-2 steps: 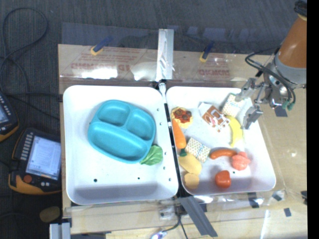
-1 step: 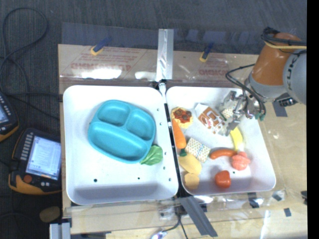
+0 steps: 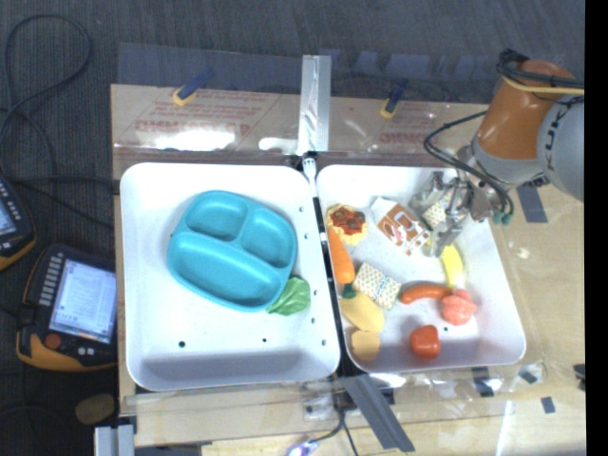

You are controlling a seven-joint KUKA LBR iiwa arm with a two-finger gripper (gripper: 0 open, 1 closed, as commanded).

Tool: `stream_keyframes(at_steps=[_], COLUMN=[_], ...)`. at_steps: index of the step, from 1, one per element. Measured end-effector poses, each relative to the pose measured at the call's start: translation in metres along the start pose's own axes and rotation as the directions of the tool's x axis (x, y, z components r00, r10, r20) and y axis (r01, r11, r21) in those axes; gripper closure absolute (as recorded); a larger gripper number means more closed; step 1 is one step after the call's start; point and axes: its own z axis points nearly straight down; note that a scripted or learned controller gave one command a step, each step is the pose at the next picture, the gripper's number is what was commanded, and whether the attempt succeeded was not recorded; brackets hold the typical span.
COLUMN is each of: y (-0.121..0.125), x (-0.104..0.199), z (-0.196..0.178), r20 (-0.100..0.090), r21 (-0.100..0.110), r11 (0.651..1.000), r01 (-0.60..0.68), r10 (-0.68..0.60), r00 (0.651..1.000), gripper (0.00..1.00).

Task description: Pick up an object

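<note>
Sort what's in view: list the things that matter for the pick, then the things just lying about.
For the pick: gripper, right bin, carrot, sausage, tomato, banana.

Lying about: left bin, blue divided plate, green leaf, handheld pendant.

Two white bins: one under the gripper (image 3: 445, 218), holding the toy food (image 3: 389, 283); one (image 3: 142, 198) well to the gripper's left.
One blue divided plate (image 3: 233, 248), left bin.
One green leaf (image 3: 292, 296), beside that plate.
One carrot (image 3: 340, 257).
One sausage (image 3: 422, 293).
One yellow corn-like piece (image 3: 452, 265).
Two red-pink round pieces (image 3: 425, 341) (image 3: 458, 307).
One pizza slice (image 3: 346, 221).
</note>
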Motion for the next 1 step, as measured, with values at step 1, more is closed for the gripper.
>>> stream_keyframes(at_steps=[1], y=[0.0320], x=[0.0738], z=[-0.0021], r20=[0.001], r21=[-0.002], r11=[0.922], r01=[-0.387], r10=[0.387], r00=[0.922], gripper=[0.00])
